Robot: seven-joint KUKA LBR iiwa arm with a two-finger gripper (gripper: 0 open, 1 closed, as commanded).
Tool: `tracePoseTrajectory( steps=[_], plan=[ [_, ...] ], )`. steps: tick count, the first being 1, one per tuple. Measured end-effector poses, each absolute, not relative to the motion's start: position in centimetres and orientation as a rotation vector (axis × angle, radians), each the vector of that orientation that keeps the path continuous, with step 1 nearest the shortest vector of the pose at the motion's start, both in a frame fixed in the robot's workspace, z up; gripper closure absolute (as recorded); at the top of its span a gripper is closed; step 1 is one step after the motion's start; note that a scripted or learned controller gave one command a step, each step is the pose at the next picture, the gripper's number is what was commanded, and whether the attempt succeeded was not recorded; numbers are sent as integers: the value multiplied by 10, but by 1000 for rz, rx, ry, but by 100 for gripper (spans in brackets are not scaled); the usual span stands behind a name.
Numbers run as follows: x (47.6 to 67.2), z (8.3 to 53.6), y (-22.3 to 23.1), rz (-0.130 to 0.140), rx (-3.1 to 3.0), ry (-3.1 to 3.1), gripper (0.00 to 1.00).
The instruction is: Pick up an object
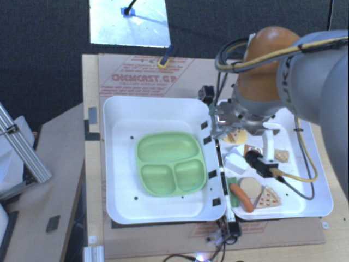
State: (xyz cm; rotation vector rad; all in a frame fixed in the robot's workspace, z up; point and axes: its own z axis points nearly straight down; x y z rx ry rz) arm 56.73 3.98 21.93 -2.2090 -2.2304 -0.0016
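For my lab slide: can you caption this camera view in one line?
Grey arm reaches over the right bin of toy food, beside a green divided plate in the left bin.

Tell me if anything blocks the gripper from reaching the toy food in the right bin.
Nothing visible does. The gripper hangs over the right bin, right above a yellowish food piece. The pizza slice, the carrot and the cracker lie uncovered nearer the front.

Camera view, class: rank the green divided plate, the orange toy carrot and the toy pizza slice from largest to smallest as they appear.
1. Green divided plastic plate, clearly largest.
2. Orange toy carrot and triangular toy pizza slice look alike in size; no ranking.
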Motion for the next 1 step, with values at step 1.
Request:
tracePoseTrajectory(
  steps=[1],
  plan=[
    [562, 216, 98, -2, -2209, -2231, 100]
  ],
)
